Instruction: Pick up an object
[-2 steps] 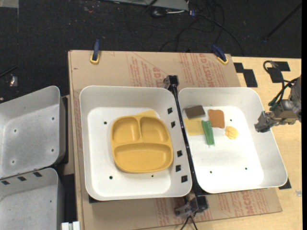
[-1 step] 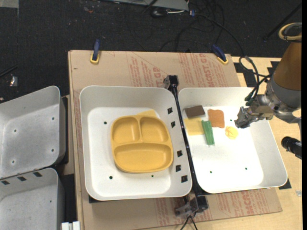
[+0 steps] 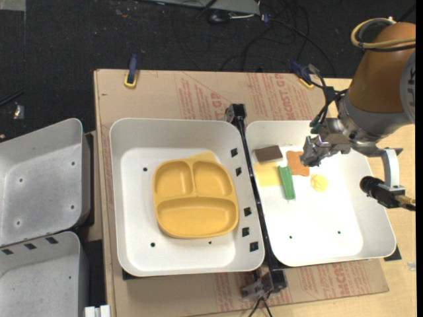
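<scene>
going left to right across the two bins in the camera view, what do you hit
yellow divided tray in the left bin → black divider between the bins → pale yellow block → green stick → small yellow piece → gripper above the right bin

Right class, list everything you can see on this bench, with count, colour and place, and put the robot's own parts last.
Bins: two, white, side by side on the bench.
Tray: one, yellow, three compartments, in the left bin.
Brown block: one, right bin, top left.
Pale yellow piece: one, below the brown block.
Green stick: one, right bin, beside the pale yellow piece.
Orange piece: one, under the claw.
Yellow item: one, right of the stick.
Clamps: two, blue-yellow, board's far edge.
Arm: one, grey and orange, from the right.
Claw: one, dark, over the right bin.
</scene>
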`<state>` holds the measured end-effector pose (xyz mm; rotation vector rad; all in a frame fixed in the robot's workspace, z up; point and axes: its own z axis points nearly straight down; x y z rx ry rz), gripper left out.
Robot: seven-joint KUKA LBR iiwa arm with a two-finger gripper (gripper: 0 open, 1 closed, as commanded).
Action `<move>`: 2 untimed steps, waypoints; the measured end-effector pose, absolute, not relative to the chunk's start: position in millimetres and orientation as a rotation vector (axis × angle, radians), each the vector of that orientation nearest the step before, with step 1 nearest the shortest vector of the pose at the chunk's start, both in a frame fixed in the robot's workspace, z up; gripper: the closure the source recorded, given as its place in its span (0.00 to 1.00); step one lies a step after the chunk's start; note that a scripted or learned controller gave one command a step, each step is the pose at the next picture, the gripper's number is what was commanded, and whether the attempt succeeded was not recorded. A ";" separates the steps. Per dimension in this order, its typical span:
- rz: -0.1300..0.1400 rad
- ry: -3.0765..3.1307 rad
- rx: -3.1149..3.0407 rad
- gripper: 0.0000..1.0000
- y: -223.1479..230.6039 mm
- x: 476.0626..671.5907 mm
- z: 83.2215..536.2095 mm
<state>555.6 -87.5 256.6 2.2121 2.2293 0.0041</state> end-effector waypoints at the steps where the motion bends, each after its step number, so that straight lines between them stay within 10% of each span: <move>1: 0.000 2.231 2.213 1.00 -33.9 571.8 239.6; 2: 0.003 2.231 2.212 1.00 23.6 577.4 241.5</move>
